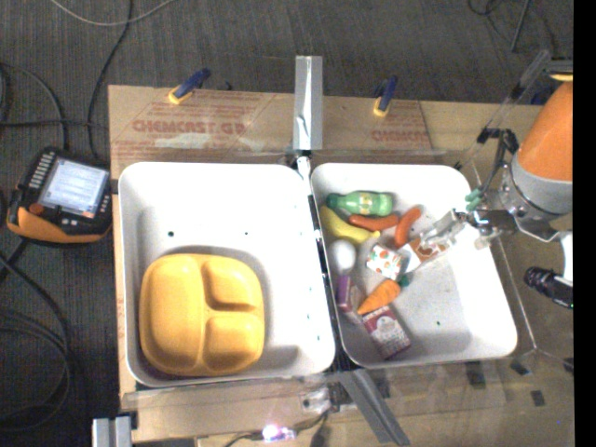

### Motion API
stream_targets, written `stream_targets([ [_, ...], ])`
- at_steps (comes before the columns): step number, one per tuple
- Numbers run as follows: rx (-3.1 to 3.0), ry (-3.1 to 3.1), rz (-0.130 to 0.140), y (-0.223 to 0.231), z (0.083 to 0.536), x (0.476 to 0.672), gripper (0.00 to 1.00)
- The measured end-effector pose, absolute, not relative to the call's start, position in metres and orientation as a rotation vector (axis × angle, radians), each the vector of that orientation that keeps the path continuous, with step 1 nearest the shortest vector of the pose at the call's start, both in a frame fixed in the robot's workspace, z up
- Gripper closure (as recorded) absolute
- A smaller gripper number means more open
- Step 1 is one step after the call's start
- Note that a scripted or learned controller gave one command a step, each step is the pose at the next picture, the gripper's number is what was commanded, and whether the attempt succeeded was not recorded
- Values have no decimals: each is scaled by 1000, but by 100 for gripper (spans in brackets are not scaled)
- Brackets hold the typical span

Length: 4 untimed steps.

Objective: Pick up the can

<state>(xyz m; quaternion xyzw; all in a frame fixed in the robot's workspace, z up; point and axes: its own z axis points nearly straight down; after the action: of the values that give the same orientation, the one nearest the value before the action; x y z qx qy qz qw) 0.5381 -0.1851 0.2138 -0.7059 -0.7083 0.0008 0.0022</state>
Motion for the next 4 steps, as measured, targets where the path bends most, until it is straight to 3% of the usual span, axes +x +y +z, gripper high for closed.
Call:
stream_targets([
  [1, -2442, -1975, 9, -158, 95, 570, 0],
  [2, -2489, -1938, -4, -133, 90, 570, 0],
  [3, -2487, -1937, -4, -133, 97, 570, 100],
  [4, -2851, -1325, 12, -73, 182, 627, 100],
])
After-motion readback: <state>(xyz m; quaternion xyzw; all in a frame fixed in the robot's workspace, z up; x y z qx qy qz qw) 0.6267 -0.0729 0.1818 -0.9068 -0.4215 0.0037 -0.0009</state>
